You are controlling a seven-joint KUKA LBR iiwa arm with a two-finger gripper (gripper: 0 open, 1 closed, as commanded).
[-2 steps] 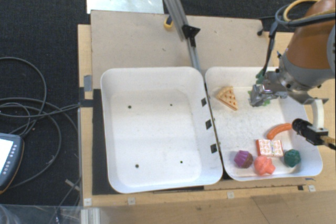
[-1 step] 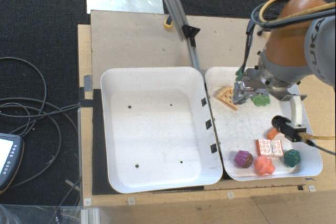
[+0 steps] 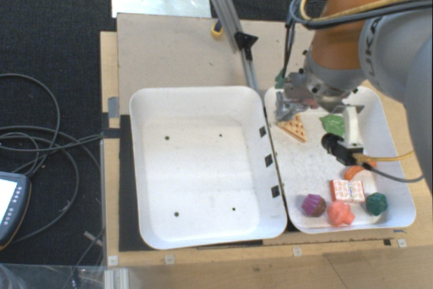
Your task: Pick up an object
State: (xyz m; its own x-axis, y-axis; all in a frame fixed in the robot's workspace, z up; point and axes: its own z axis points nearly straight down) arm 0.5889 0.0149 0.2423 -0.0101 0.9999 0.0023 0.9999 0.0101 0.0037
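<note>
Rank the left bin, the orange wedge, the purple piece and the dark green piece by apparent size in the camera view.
1. left bin
2. orange wedge
3. purple piece and dark green piece: alike, unranked

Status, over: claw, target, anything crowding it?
Claw at far-left corner of right bin. Tan waffle wedge just beside it, no grasp visible. Green piece close by, view's right of the wedge.
</note>
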